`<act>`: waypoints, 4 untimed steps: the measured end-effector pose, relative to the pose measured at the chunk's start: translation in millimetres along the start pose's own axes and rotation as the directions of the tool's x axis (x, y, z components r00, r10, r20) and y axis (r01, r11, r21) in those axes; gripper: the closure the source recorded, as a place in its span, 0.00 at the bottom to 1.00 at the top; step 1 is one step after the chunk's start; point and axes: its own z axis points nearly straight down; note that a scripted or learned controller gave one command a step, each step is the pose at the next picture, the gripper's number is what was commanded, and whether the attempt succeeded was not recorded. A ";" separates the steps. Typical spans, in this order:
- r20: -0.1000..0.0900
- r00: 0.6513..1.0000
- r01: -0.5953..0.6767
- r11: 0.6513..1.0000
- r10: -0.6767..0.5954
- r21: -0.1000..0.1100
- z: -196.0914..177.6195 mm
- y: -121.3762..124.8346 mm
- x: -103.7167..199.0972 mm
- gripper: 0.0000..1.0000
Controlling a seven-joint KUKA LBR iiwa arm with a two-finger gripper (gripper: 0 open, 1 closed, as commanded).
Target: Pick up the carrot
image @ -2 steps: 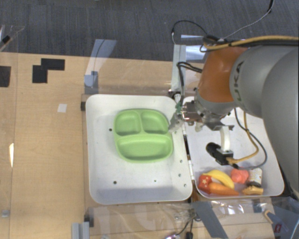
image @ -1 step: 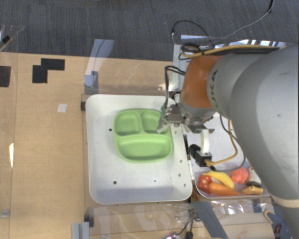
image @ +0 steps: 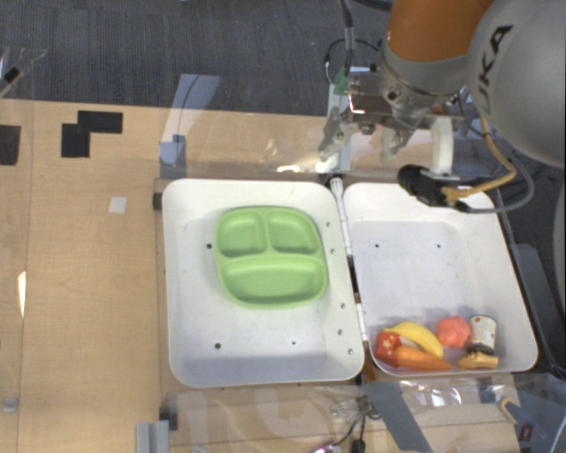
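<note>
**Arm parked high at the back, carrot down in the front corner**

Big pic first: the bench (image: 80, 292), light wood, w/ black marks near its far left. On it sit two white bins side by side. The left bin (image: 190, 354) carries a green divided plate (image: 268, 256), three sections, lying flat around the bin's middle. The right bin (image: 424, 257) is mostly bare white floor; all its bits are bunched in the near corner.

The arm (image: 522, 71) comes in from the top right, grey shell w/ the orange band (image: 433, 26) above the wrist. Its gripper (image: 363, 142) hangs over the far edge of the bins, about at the seam between them, well apart from the food. Fingers point down and look spread, a clear gap between them, nothing in that gap. Black and yellow cabling (image: 442, 188) drapes over the right bin's back rim.

Now the small stuff, near edge of the right bin. The carrot (image: 423, 358) lies on its side, orange, closest to the front wall. Just behind it, touching, a yellow banana (image: 419, 337). Left of both, a red strawberry (image: 387, 343). To the right a pinkish round fruit (image: 454, 331), then a small dark jar w/ a pale label (image: 483, 332), and a brownish piece (image: 479, 359) in front of that; can't tell what it is.
</note>
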 end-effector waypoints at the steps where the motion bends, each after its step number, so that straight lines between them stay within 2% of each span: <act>1: 0.000 0.982 -0.188 0.982 0.188 0.001 -58.8 -13.7 -30.6 0.00; 2: 0.001 0.984 -0.177 0.984 0.177 -0.001 -69.0 -12.7 -28.9 1.00; 3: 0.002 0.948 -0.319 0.948 0.319 0.006 83.4 -46.4 67.0 1.00; 4: -0.007 0.781 -0.625 0.781 0.625 0.002 281.0 -85.0 118.5 1.00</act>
